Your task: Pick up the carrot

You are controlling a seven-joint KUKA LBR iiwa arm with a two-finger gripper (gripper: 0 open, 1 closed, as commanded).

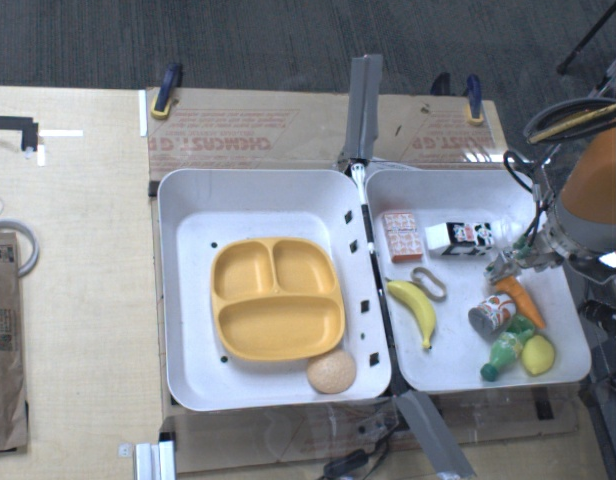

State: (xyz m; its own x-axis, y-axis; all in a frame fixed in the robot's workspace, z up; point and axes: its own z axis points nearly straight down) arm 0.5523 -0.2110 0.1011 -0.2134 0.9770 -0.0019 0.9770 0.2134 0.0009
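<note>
One carrot (519, 300) lies crowded against a can (491, 315) — so my gripper (512, 264) hovers at its upper end, finger state impossible to tell.

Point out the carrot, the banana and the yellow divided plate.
carrot (523, 302): camera view, middle of its orange body.
banana (417, 308): camera view, middle of the curved fruit.
yellow divided plate (278, 330): camera view, floor of its large compartment.

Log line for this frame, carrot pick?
phase: approach | gripper: just above carrot top end | carrot: lying in right bin, beside can | lifted: no
</note>
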